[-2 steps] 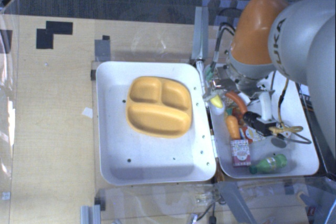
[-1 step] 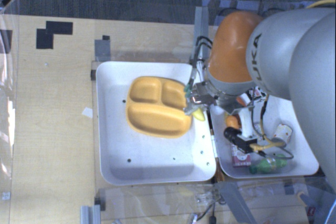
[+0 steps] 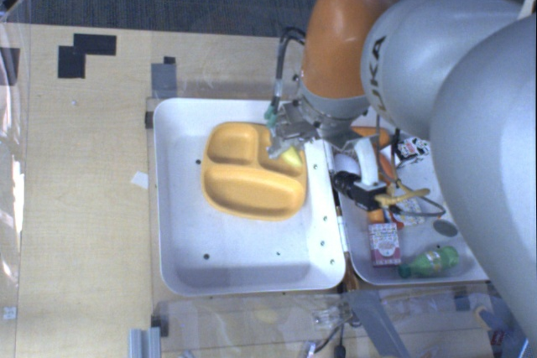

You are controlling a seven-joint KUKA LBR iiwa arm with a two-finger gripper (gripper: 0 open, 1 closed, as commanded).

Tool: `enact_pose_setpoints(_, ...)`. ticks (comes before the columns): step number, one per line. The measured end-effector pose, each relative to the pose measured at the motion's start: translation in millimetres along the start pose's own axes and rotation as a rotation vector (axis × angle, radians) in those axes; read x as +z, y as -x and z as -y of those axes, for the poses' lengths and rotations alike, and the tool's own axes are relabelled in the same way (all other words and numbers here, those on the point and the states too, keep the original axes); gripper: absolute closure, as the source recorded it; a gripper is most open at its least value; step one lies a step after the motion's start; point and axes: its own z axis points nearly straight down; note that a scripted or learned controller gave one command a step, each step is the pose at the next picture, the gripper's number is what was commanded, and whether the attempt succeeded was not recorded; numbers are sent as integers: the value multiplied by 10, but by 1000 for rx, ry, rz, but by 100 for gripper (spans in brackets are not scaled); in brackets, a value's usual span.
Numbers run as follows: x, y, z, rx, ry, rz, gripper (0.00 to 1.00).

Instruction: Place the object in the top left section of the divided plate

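Reaching in from the right, the grey arm [image 3: 453, 96] with its orange band [image 3: 340, 38] holds the end effector [image 3: 284, 145] low over the upper right part of the yellow divided plate [image 3: 252, 172], which lies in the left white bin [image 3: 243, 264] on the pale wooden bench [image 3: 84, 180]. A small yellow-green object [image 3: 291, 155] shows just beneath the end effector, at the plate's upper right section; whether it sits between the fingers or merely lies under them cannot be told, and the fingers' spacing is likewise hidden by the wrist housing. The plate shows a rounded compartment at upper left [image 3: 231, 142] and a long compartment across its lower half [image 3: 252, 189]; both appear bare of objects. The plate rests in the upper middle of its bin, apart from the bin's left and lower walls. The right white bin [image 3: 369, 268], touching the left one along their shared edge, carries assorted items: a small red-and-white carton [image 3: 384, 246] near its lower edge, a green bottle [image 3: 430, 262] lying on its side just beside the carton, and a cluster of white, black, orange and yellow pieces [image 3: 382, 180] closer to the arm, too tangled to identify singly. Black angular markers [image 3: 84, 53] lie on the bench at upper left.
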Motion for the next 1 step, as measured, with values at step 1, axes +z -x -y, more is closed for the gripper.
enact_pose_setpoints(1,97,-361,-473,-148,0,1,100)
